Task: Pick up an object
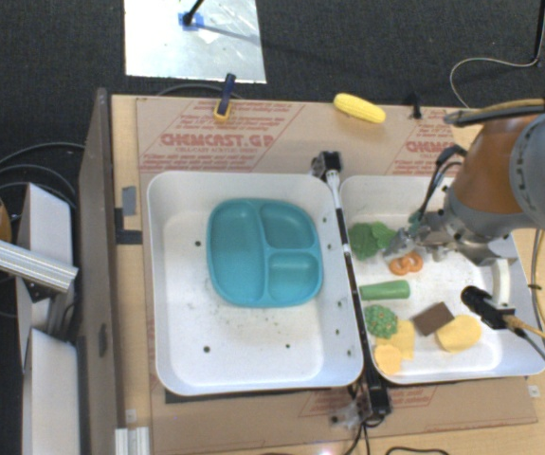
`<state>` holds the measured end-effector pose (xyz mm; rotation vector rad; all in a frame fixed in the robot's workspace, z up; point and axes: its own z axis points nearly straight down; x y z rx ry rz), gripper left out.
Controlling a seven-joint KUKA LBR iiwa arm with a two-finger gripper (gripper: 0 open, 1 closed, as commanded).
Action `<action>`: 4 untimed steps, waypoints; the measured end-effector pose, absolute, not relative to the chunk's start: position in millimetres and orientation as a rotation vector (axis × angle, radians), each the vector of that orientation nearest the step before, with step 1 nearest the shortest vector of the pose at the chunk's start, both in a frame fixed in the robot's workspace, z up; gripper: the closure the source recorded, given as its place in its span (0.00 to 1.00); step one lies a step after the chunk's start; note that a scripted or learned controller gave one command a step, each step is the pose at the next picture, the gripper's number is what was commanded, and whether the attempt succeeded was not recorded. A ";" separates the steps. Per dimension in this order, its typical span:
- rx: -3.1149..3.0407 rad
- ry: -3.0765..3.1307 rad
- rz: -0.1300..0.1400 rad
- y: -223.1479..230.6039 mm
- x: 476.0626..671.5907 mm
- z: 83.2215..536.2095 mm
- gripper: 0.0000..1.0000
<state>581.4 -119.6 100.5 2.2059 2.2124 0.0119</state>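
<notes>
The claw (410, 245) is hovering in the right bin (499, 363); its grip state cannot be told. An orange ring-shaped piece (405, 264) is lying just below it, green broccoli (369, 239) crowding alongside.

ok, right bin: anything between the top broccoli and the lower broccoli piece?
Yes. In the camera view a green cylinder lies on its side between the upper broccoli and the lower broccoli, with bare bin floor on either side of it.
</notes>
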 end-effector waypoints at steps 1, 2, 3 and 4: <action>2.222 2.224 -0.002 -119.9 562.9 83.6 0.00; 2.211 2.221 0.006 -146.3 618.2 85.8 0.00; 2.221 2.227 -0.001 -114.7 572.5 83.8 0.00; 2.229 2.216 -0.005 -169.9 508.7 84.0 0.00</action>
